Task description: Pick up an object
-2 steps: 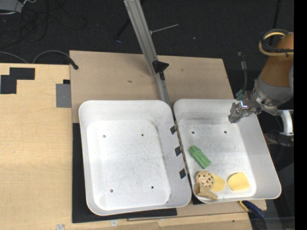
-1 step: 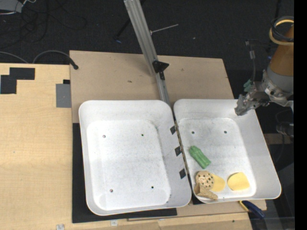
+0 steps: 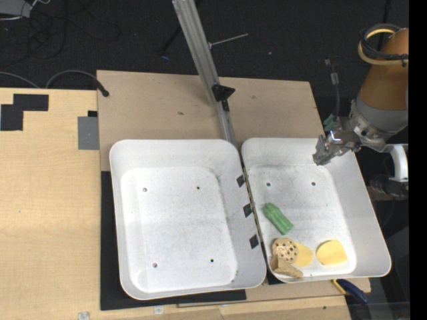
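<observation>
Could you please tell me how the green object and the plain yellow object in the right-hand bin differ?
The green object is long and narrow, lying at a slant; the yellow object is squat and blocky. The green object sits near the middle divider, while the yellow object rests closer to the front right corner. The green one lies alone; the yellow one has a speckled object close beside it. Both lie in the right bin, apart from the gripper.

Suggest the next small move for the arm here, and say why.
Probably carry the tool toward the near end of the right bin. It hangs over that bin's far right corner, while the green piece, the yellow piece and the cookie lie at the near end.
</observation>
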Tool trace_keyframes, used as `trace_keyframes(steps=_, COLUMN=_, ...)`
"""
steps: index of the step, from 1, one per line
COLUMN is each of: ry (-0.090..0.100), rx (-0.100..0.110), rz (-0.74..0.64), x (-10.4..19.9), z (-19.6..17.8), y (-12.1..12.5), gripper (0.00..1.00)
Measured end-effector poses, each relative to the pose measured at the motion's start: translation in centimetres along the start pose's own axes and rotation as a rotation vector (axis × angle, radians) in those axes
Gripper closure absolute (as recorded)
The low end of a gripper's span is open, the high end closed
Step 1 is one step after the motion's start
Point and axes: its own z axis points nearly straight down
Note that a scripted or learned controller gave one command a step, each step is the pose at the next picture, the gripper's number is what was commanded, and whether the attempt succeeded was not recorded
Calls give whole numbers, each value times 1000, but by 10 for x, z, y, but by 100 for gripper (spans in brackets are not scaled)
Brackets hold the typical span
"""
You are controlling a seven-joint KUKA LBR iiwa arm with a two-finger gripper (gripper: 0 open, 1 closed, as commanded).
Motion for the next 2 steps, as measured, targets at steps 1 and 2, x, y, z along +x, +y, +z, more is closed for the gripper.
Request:
trace_keyframes(steps=1, ry=1, rx=2, rz=0, x=54, z=7, y=-6, gripper=100)
trace_keyframes(steps=2, ry=1, rx=2, rz=-1, x=111, z=-3, y=-22, gripper=100)
